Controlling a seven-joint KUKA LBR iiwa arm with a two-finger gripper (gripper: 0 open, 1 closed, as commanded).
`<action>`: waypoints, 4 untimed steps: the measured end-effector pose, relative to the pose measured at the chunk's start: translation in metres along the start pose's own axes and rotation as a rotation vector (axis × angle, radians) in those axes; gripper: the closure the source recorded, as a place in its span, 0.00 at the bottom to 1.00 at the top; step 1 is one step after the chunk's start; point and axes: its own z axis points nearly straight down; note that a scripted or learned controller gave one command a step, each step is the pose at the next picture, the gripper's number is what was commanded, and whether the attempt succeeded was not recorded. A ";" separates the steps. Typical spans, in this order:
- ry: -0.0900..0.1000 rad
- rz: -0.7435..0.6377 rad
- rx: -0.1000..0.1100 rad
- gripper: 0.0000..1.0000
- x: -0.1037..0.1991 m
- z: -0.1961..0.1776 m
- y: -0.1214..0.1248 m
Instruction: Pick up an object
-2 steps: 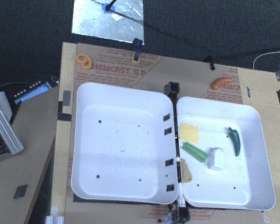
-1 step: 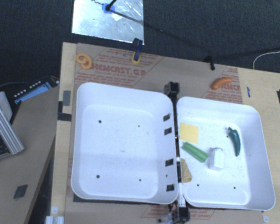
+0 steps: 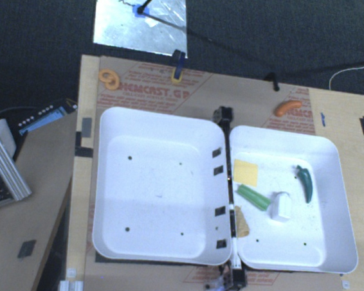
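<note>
All candidate objects lie in the right bin [image 3: 339, 190]. They sit loose on its flat floor, grouped in the half nearer the left bin [image 3: 158, 191].

Objects in the right bin:
- A yellow square [image 3: 244, 173] lies flat, close to the shared wall.
- A green stick [image 3: 253, 197] lies on its side, just below the yellow square. Its far end touches, or almost touches, a white block [image 3: 281, 206].
- A dark green pepper [image 3: 305, 183] lies apart from the others, toward the far side of the bin.
- A tan scrap [image 3: 242, 223] rests hard against the shared wall.

Whether the jaws are released or clenched cannot be told.

Judgement on access: the pepper is probably the easiest pick, as it has free floor on every side. The green stick and the white block crowd each other, so closing on one may push the other. The yellow square is thin and flat, and likely hard to get under. The tan scrap is hemmed in by the wall and by the black clips [image 3: 221, 171] that join the two bins.

Outside the bins, on the tabletop [image 3: 341, 107], lie an orange sausage [image 3: 288, 108] and an orange ring [image 3: 109, 79]. A yellow clamp [image 3: 177, 67] grips the far edge. None of these obstructs the right bin.
</note>
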 end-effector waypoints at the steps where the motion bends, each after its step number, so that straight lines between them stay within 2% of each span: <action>1: 0.000 -0.003 -0.001 1.00 0.015 -0.025 -0.015; 2: 0.000 0.001 0.000 1.00 0.020 -0.048 -0.070; 3: 0.001 -0.002 0.001 1.00 0.029 -0.059 -0.084; 4: 0.000 0.001 -0.002 1.00 0.031 -0.090 -0.148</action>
